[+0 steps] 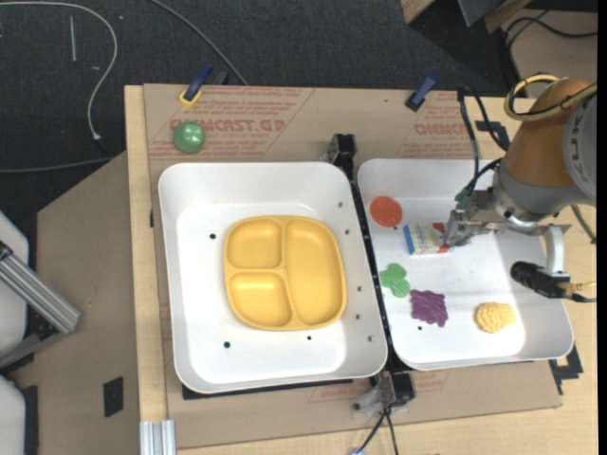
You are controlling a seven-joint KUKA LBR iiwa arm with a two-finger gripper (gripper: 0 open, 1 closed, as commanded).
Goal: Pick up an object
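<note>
The right bin (531, 344) holds several small things: an orange-red round piece (385, 210), a blue and white box (421, 239), a green leafy piece (394, 279), a purple grape bunch (428, 306) and a yellow corn-like piece (493, 317). My gripper (455, 229) hangs low in the upper middle of this bin, right at the box's right end. Whether it touches the box is unclear. The arm's orange band (541, 140) rises behind it at the right.
A yellow divided plate (285, 271) lies in the left bin (190, 207). A green ball (189, 137) rests on the cardboard outside the bins at the upper left. Blue clamps (197, 85) hold the board's far edge.
</note>
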